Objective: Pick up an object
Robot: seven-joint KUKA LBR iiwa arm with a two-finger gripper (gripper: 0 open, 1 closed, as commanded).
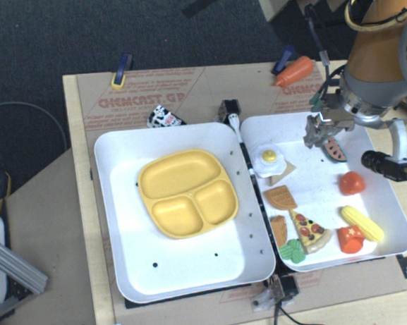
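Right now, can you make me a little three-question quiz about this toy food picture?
1. True or false: the yellow divided plate lies in the bin on the left of the camera view.
2. Which toy lies nearest the gripper? A) corn cob B) watermelon slice C) pizza slice
3. Fill in: the fried egg sits near the ____ corner of the right bin.

Key: 1 true; 2 B; 3 top-left.
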